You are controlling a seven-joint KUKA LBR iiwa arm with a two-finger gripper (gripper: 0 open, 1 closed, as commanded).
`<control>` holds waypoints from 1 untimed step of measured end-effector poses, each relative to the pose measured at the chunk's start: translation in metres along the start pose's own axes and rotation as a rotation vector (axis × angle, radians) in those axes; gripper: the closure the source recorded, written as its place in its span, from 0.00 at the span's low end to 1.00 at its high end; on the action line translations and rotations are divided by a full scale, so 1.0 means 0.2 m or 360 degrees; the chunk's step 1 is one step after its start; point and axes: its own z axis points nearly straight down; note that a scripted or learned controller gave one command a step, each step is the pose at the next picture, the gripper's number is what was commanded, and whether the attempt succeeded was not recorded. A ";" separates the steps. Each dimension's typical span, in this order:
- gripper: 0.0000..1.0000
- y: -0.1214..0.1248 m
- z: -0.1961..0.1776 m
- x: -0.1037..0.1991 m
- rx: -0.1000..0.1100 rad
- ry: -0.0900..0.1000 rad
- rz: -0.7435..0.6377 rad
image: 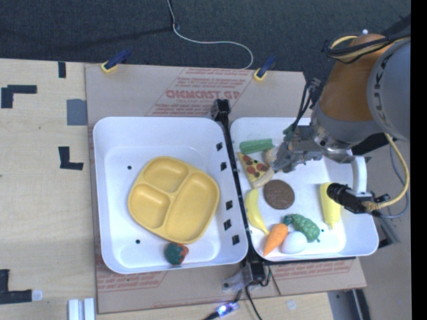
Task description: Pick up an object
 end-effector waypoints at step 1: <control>1.00 -0.03 0.07 -0.03 0.0001 -0.0001 0.0002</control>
